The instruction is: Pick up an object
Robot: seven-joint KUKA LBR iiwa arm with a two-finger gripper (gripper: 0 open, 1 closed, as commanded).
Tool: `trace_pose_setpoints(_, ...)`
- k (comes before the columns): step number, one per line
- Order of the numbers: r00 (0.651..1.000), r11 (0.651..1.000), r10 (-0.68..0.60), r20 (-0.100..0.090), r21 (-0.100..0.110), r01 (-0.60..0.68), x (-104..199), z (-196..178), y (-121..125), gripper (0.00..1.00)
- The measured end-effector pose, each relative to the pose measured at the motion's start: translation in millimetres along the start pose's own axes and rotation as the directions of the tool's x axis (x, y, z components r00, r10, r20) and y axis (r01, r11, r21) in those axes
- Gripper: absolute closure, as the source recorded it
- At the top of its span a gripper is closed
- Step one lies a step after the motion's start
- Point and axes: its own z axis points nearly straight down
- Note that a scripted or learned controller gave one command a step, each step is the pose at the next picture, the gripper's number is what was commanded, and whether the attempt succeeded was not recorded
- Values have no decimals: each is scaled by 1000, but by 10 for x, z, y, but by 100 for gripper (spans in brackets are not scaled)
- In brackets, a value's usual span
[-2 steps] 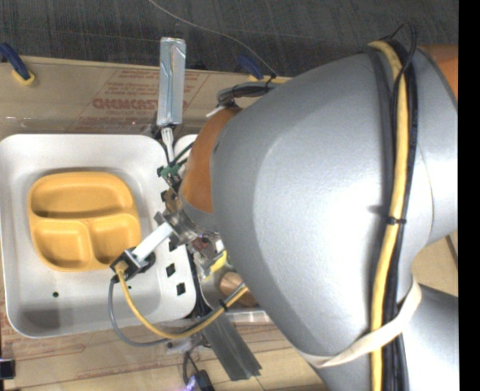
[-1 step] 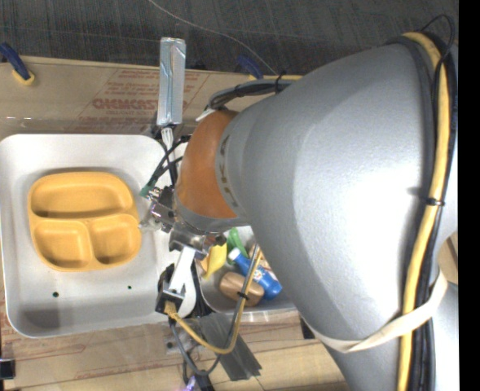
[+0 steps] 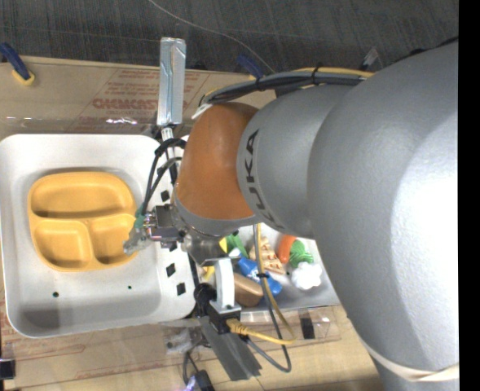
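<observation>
A yellow divided tray (image 3: 77, 214) lies in the left white bin (image 3: 15, 292). My gripper (image 3: 136, 239) hangs low over that bin, right at the tray's right edge, near its lower right compartment. Whether anything sits in it is hidden at this angle. The grey arm with its orange band (image 3: 215, 165) covers most of the right bin. Under the arm I can make out several small things in the right bin: a green piece (image 3: 302, 255), an orange piece (image 3: 285, 249), a white piece (image 3: 308, 278), a blue piece (image 3: 250, 267) and a brown piece (image 3: 248, 290).
The wall between the two bins (image 3: 174, 279) runs just right of the gripper. Bare white floor of the left bin (image 3: 85, 300) lies in front of the tray. A cardboard sheet (image 3: 85, 88) lies behind the bins, with a metal post (image 3: 172, 80) standing on it.
</observation>
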Motion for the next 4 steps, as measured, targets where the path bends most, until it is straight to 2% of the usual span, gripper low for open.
trace_pose_setpoints(1,999,999,-48,-1,-13,48,-682,-2019,76,0)
trace_pose_setpoints(2,999,999,-39,2,11,39,-345,-584,-14,0)
trace_pose_setpoints(3,996,996,-88,2,8,88,-1139,30,-1,0)
trace_pose_setpoints(4,966,966,-259,0,1,259,-1146,-218,96,0)
